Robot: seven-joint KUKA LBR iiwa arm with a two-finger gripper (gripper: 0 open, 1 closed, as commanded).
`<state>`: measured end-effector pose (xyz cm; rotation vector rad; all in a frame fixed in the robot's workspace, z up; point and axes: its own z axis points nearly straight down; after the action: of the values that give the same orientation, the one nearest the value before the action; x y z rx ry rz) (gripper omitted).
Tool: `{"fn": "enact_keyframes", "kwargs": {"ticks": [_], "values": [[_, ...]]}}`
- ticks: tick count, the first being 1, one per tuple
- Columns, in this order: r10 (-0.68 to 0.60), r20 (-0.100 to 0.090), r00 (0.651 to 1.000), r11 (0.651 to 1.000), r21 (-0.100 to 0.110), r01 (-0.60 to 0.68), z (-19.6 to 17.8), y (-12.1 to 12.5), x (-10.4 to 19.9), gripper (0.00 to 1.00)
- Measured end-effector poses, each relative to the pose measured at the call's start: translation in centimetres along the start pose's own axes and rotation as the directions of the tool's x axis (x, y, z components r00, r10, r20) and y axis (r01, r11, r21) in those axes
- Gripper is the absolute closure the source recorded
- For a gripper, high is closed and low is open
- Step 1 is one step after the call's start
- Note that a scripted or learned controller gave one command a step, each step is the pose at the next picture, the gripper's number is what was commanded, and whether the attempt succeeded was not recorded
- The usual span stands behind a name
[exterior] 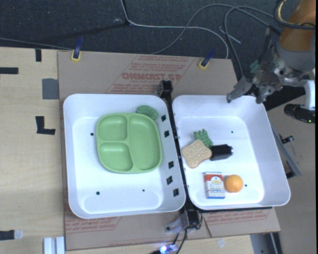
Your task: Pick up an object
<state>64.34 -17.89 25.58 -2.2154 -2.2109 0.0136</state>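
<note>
gripper, fingers spread and empty, hung over the right bin's far rim; the orange lay toward the near edge.

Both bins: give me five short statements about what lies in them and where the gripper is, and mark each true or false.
1. The green tray lies in the left bin. True.
2. The orange sits in the left bin. False: it is in the right bin, near its front edge.
3. The gripper hangs over the right bin's far right corner, apart from everything in the bin. True.
4. The small box lies just left of the orange. True.
5. The toast slice rests on the green tray. False: it lies in the right bin, beside a black object.
</note>
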Motion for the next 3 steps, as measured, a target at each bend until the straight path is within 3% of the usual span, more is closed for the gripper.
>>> {"fn": "enact_keyframes", "kwargs": {"ticks": [1, 2, 3], "values": [[-0.003, 0.003, 1.0, 1.0, -0.013, 0.003, -0.9, 0.2, 0.1, 0.0], [-0.003, 0.003, 1.0, 1.0, -0.009, 0.003, 4.6, 1.1, -0.4, 0.0], [-0.004, 0.003, 1.0, 1.0, -0.011, 0.004, 9.3, 0.5, 0.1, 0.0]]}}
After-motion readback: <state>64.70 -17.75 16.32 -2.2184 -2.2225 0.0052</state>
